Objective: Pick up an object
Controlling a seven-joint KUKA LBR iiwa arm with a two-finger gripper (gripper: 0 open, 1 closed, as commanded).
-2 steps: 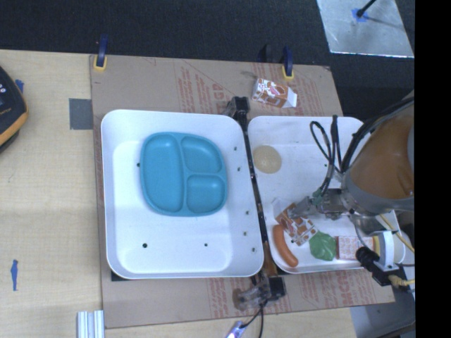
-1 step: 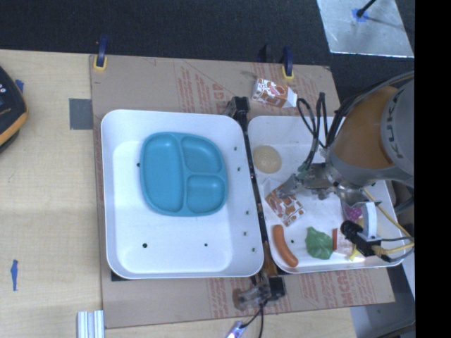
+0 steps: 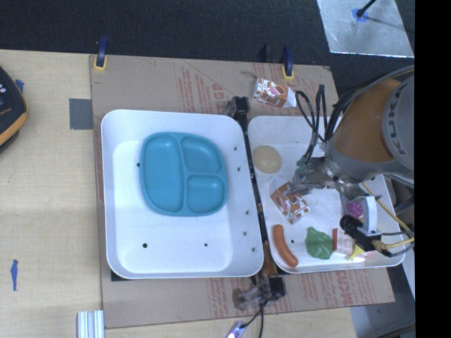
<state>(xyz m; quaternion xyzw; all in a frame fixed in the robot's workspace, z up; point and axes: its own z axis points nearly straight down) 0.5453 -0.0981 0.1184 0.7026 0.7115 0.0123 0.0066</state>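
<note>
Arm: the grey arm (image 3: 366, 129) reaches in from the right of the frame over the right bin (image 3: 278, 129), with its wrist low over the middle of the bin.
Jaws: at the arm's tip, just above and right of the red-and-white packet (image 3: 289, 201); whether they are wide or narrow cannot be told, since the wrist and cables blur together there. Nothing is seen held between them.
Likely target: the red-and-white packet, lying flat near the middle of the right bin, close to the jaws; touching or just apart cannot be told.
Neighbours: a round beige piece (image 3: 267, 159) to the packet's upper left, a sausage (image 3: 285, 246) below it by the bin's lower left wall, and a green piece (image 3: 318, 243) to its lower right. A pink piece (image 3: 356, 207) and a small packet (image 3: 343, 241) lie further right, under the arm.
Left bin: the left bin (image 3: 123, 189) holds a blue divided plate (image 3: 184, 173), well apart from the arm.
Outside the bins: another packet (image 3: 273, 92) lies on the cardboard sheet (image 3: 176, 83) that covers the surface (image 3: 42, 210), above the right bin.
Stage: by my reading the grasp is not yet made.
Risk, thin target: the packet is flat and probably slippery, so the jaws may close above it or pinch only a corner, and it could slide out on the lift.
Risk, offset: the jaws seem off the packet's centre, so closing could push it aside.
Risk, crowding: a sideways shove could knock the beige piece or the green piece.
</note>
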